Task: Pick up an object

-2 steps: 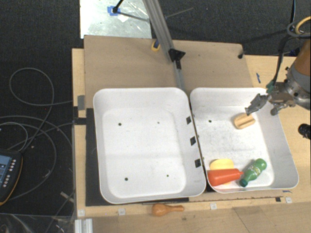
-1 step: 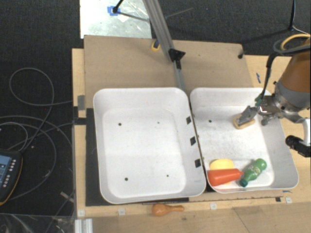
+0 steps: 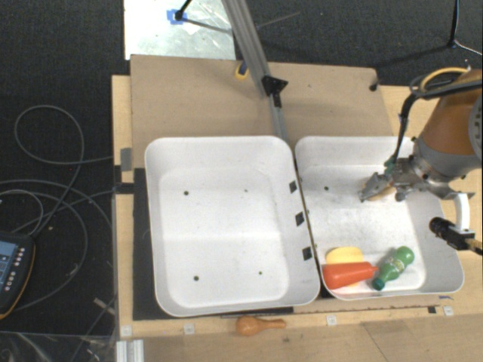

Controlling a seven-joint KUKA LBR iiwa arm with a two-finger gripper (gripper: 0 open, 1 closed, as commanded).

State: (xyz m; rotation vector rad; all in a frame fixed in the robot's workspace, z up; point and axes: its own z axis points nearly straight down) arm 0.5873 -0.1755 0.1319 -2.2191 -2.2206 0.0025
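Gripper [image 3: 375, 190] over right bin [image 3: 438, 281], w/ nothing between fingers. Yellow piece [image 3: 343, 255], orange carrot [image 3: 347, 274] & green bottle [image 3: 393, 267] at its near edge. Left bin [image 3: 162, 202] beside.

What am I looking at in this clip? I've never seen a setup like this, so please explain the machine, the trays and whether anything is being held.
One fixed camera looks down at a slant on a bench. The grey and orange robot arm reaches in from the right; its gripper hangs over the right bin, with nothing visible between its fingers. At that bin's near edge lie a yellow piece, an orange carrot-like toy and a green bottle. The left bin sits beside it. A tan wooden piece lies on the bench in front of the bins.
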